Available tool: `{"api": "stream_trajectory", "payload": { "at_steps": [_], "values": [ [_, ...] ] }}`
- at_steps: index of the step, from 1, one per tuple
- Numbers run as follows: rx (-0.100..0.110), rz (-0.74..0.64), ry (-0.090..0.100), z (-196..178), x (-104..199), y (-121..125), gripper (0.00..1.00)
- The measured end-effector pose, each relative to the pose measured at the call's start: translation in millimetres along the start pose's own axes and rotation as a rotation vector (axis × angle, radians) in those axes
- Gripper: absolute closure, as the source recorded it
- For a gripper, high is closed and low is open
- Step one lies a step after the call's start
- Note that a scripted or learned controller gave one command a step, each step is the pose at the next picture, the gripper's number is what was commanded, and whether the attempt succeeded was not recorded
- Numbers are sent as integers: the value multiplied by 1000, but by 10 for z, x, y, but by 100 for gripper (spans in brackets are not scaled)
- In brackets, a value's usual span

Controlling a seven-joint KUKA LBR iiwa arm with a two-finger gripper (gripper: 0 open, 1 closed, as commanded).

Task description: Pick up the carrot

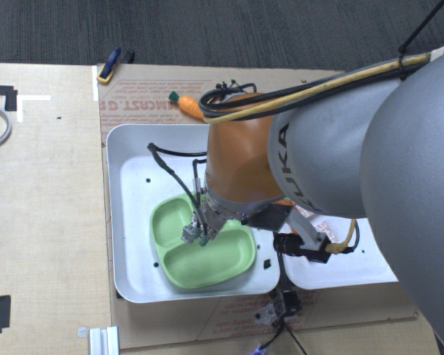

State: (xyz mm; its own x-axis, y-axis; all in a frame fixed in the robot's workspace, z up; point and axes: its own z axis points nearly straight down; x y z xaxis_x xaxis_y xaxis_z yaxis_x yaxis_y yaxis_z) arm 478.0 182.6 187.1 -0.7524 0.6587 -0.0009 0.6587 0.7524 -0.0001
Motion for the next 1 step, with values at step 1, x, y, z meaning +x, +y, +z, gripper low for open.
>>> {"api": "stream_trajectory", "payload": {
  "at_steps": [1],
  "values": [
    [-3,-337,-3,-886,-299,-322,100]
  ]
}}
